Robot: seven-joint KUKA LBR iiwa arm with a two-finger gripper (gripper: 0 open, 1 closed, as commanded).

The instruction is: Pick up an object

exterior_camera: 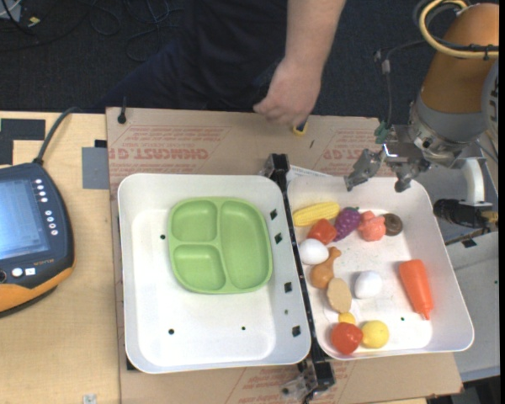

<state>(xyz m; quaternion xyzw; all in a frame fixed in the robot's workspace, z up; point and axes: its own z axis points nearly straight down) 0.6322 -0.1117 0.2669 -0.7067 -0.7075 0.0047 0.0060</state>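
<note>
My gripper [382, 175] hangs over the far edge of the right bin [450, 305], fingers spread apart with nothing between them. Below it lie toy foods: a yellow corn [315, 213], a red piece [322, 231], purple grapes [347, 220], a pink strawberry [371, 226], a brown doughnut [392, 223], a white egg [313, 252], a brown chicken leg [324, 271], a tan piece [339, 295], a white ball [369, 284], an orange carrot [416, 287], a tomato [347, 337] and a lemon [374, 334].
The left bin [151, 326] holds a green divided plate [219, 245]. A person's arm and hand [288, 91] reach over the cardboard behind the bins. A tablet pendant [21, 234] lies at the far left. A black clamp [277, 167] sits between the bins.
</note>
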